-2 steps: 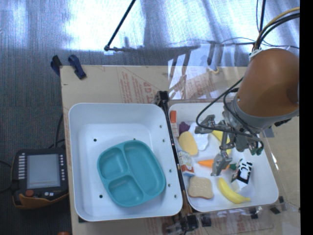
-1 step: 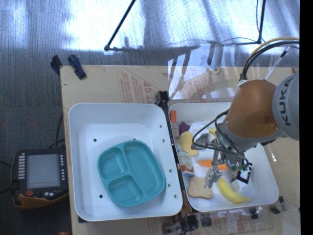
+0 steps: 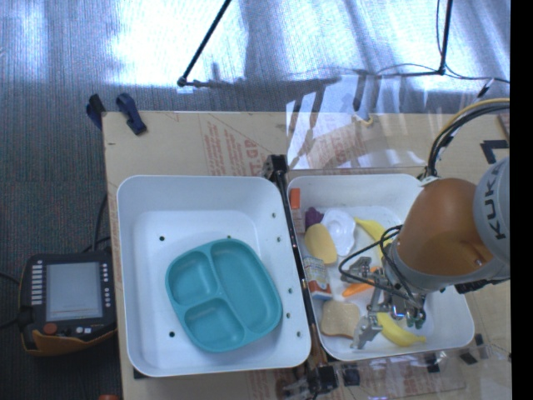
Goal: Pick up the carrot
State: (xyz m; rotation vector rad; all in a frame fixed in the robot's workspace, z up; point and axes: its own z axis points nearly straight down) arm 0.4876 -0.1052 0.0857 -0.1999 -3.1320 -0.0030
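- carrot (image 3: 356, 290) is lying in the right bin (image 3: 379, 187), a thin orange sliver near the bin's middle, half tucked under the arm's wrist. Rest of it hidden.
- Using the carrot as landmark: toast slice (image 3: 339, 318) is sitting just below-left of it, a yellow banana (image 3: 398, 332) below-right, a tan oval food piece (image 3: 320, 243) up-left, a white piece (image 3: 340, 223) above, a tube (image 3: 316, 275) just left.
- Clutter is packing tight around the carrot, so judging a top-down approach is why the arm is hanging directly over it.
- gripper (image 3: 385, 302) is pointing down into the bin, sitting just right of the carrot and low among the food.
- Can't tell if the pincer is released or clenched; the metal parts are blurring together. Nothing visibly held.
- arm (image 3: 445, 232) is reaching in from the carrot's right, orange band bulking above the wrist, blocking the bin's right part.
- Teal divided plate (image 3: 223, 295) is resting in the left bin (image 3: 200, 192), well apart to the carrot's left, not involved.
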